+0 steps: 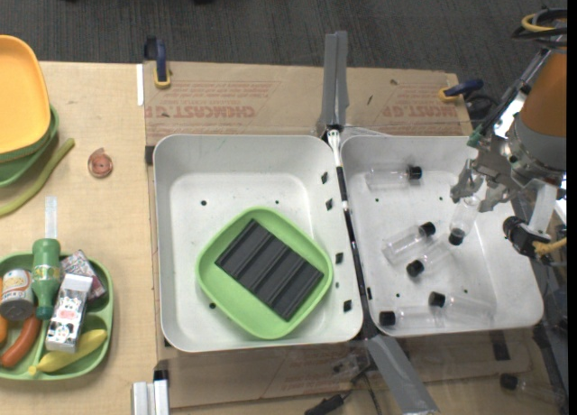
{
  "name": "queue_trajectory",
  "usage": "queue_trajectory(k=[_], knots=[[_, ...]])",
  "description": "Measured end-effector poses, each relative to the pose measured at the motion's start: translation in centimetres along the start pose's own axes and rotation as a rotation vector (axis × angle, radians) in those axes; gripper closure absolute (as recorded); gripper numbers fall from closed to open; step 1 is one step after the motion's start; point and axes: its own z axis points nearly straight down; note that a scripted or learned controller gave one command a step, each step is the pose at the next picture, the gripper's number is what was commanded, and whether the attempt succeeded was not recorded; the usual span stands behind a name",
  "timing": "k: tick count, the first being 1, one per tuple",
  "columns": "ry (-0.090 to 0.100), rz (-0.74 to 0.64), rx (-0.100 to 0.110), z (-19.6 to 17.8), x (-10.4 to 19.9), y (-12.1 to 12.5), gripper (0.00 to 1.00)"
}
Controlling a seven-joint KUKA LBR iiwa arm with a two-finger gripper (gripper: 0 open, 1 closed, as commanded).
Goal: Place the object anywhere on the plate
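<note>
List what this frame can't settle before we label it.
- Gripper: a clear vial hangs just below it, but the camera view is too small to tell a grip from mere overlap.
- Arm: cut off by the right edge.
- Green plate: its centre is covered by a dark ridged slab.

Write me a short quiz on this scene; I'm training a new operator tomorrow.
1. True or false: the green plate sits in the right bin.
2. What colour are the caps on the clear vials in the right bin? A red, B black, C white.
3. Fill in: the hand hovers over the ____ bin.

Key: 1 false, it sits in the left bin; 2 B; 3 right.
</note>
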Motion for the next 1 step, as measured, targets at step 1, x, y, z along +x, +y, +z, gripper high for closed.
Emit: queue_trajectory(k=[1], knots=[[0.000, 0.000, 0.000, -0.01, 0.00, 0.01, 0.00]])
